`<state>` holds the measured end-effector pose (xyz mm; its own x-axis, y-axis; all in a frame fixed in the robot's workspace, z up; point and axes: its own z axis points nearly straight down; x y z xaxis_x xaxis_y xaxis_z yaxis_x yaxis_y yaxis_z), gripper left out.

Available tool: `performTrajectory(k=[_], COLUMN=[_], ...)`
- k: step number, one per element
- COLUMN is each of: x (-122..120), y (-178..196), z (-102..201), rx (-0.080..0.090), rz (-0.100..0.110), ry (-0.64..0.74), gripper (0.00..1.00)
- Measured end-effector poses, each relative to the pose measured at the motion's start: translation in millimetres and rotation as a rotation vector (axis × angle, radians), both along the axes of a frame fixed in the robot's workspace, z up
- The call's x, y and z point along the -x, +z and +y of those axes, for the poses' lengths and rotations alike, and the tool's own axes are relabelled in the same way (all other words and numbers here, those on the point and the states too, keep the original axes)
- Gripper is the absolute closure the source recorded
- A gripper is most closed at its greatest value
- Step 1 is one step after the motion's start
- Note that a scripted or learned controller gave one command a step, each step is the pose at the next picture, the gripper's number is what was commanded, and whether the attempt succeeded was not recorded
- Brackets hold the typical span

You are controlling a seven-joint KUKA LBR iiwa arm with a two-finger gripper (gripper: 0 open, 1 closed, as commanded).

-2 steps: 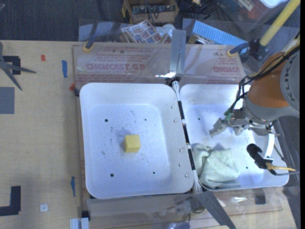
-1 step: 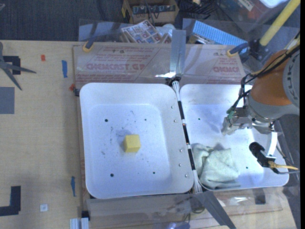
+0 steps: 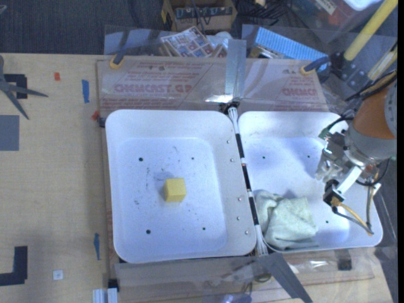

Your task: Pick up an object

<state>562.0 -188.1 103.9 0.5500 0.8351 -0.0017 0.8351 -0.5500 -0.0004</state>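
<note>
A small yellow cube point(image 3: 175, 189) sits near the middle of the left bin point(image 3: 126, 131). A crumpled pale cloth point(image 3: 287, 218) lies at the front left of the right bin point(image 3: 278, 128), against the divider. My gripper point(image 3: 326, 168) hangs over the right side of the right bin, up and to the right of the cloth and apart from it. The wrist hardware hides its tips.
A clear plastic wall with red lettering point(image 3: 189, 84) stands behind both bins. The wooden bench point(image 3: 44, 169) stretches to the left. Clutter and boxes lie beyond the back wall.
</note>
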Motion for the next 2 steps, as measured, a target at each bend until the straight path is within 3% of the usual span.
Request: performTrajectory(k=[1,2], x=[18.5,66.1], y=[-15.9,-15.7], z=[31.3,-32.8], rx=[0.001,-0.008], rz=[-0.008,-0.006], ry=[-0.531,-0.427], gripper=[1.00,1.00])
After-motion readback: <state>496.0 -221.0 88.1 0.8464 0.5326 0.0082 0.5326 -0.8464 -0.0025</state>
